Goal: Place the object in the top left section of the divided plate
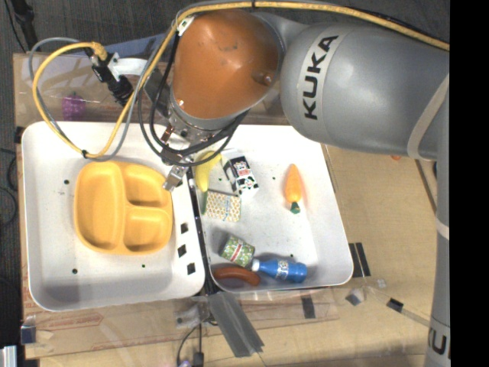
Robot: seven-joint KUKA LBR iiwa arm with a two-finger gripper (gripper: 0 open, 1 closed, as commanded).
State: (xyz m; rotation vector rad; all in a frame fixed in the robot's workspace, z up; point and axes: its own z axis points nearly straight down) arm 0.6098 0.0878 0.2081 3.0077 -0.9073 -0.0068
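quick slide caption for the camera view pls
KUKA arm reaches over two white bins: a yellow divided plate in the left bin, a carrot, bottle and can in the right.

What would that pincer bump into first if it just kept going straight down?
Probably the yellow object in the right bin, beside the divider. The pincer hangs low under the orange wrist; depth is hard to judge, so it could meet the bin edge instead.

The right white bin (336, 235) holds an orange carrot (293, 186), a blue bottle (280, 269), a green can (236, 249), a red sausage (235, 276) and a patterned packet (222, 206).
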